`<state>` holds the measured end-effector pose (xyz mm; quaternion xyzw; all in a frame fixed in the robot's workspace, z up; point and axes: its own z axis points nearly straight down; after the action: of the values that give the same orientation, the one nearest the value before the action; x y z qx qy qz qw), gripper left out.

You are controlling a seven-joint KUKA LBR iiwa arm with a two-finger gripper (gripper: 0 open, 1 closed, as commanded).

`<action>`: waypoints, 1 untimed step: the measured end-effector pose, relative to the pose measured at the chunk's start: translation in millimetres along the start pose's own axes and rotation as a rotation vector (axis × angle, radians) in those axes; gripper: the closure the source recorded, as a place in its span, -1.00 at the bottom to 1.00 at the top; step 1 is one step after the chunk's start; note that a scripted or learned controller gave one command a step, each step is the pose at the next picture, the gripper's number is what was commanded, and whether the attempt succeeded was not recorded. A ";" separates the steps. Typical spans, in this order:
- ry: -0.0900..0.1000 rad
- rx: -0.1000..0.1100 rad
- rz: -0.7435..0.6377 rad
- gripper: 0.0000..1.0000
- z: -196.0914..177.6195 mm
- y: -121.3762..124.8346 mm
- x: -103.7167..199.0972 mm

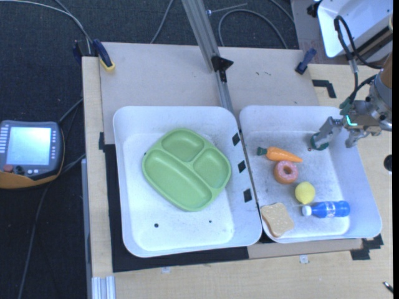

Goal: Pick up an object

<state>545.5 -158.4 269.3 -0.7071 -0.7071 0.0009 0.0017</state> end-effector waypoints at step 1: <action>-0.001 -0.003 -0.001 -1.00 -1.2 0.6 0.0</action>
<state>546.1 -158.4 270.5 -0.7069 -0.7073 0.0001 0.0006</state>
